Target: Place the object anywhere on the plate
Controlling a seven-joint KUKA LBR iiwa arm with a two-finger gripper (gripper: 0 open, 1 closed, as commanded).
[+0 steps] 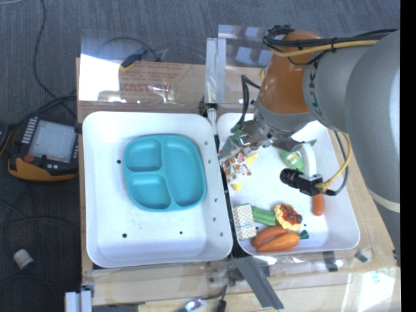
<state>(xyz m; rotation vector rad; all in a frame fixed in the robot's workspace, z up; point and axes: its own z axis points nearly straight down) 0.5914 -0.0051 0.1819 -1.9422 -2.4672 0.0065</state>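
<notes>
Jaw state cannot be told; gripper point(242, 143) low over right bin's point(338, 236) left rim, just above patterned packet point(239, 168); toy foods, carrot point(276, 240) included, lie near front wall; blue plate point(164, 171) sits in left bin point(104, 239)

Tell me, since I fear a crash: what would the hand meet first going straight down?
Probably the small patterned packet lying on the right bin floor just under the hand, though depth is hard to judge from this slant.
</notes>
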